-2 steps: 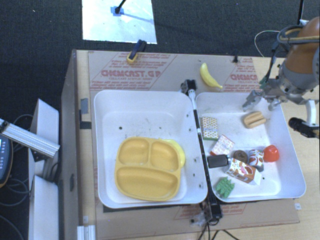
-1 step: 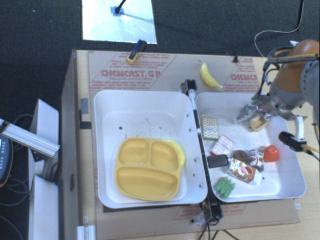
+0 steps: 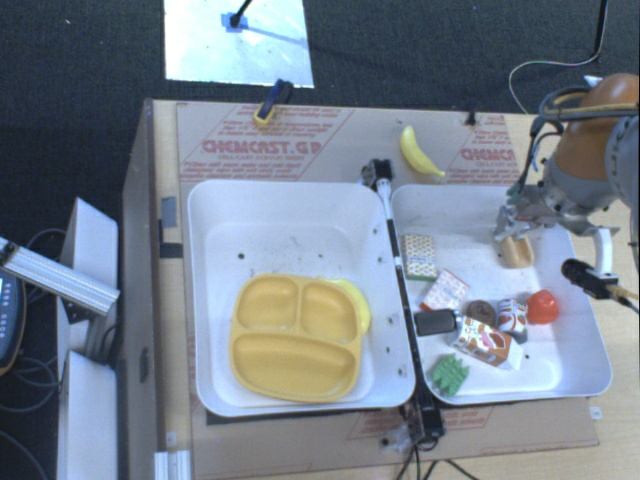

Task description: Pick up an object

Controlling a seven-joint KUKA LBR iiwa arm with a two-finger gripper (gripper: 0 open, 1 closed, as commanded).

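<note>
Camera view, bench from above at a slant.

Left bin (image 3: 215,218): white, shallow. Holds one yellow divided tray (image 3: 295,336) with three compartments, lying flat in the near half. A yellow rounded piece (image 3: 358,304) shows at the tray's right edge, partly under it.

Right bin (image 3: 580,363): white, shallow, beside the left bin, the two rims touching along the middle. Contents, far to near:
- tan block (image 3: 517,251), at the far right of the bin floor, directly under the gripper;
- patterned card (image 3: 419,256), near the dividing rim;
- small red-and-white packet (image 3: 445,290), just beside the card;
- black rectangular item (image 3: 435,321), touching the packet's near end;
- dark brown round item (image 3: 481,312);
- small printed can (image 3: 512,318), just beside the brown item;
- red ball (image 3: 542,307), right of the can;
- printed white pouch (image 3: 486,344), lying flat;
- green spiky toy (image 3: 450,374), at the near edge.

Bench board (image 3: 300,143): brown, printed in red. A yellow banana (image 3: 420,155) lies on it beyond the right bin, outside both bins.

Arm (image 3: 590,148): grey with an orange band, entering from the right over the right bin's far corner. Gripper (image 3: 520,226): lowered at the tan block; whether it is released or clenched cannot be told, and no grasp on the block can be confirmed.
</note>
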